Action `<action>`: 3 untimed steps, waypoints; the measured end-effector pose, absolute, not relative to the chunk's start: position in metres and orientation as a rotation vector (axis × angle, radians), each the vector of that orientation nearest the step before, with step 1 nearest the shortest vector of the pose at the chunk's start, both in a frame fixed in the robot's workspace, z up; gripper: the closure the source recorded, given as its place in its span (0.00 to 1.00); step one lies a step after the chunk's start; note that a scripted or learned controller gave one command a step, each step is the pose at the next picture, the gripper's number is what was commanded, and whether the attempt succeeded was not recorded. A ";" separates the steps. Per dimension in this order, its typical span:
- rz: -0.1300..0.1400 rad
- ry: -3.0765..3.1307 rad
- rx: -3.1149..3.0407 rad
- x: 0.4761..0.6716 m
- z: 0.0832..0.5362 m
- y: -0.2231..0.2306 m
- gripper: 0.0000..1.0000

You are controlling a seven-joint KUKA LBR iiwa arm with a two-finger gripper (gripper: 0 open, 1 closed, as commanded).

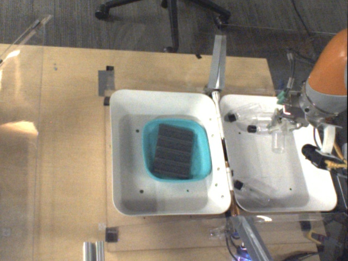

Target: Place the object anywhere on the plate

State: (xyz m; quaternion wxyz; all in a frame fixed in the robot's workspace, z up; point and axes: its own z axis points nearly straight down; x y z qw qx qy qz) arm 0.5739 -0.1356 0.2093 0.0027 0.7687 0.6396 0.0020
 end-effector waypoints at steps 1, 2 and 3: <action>0.006 2.006 2.411 0.574 0.209 -0.136 0.00; 0.003 2.014 2.410 0.536 0.184 -0.074 0.00; 0.005 1.890 2.509 0.518 0.184 0.057 0.00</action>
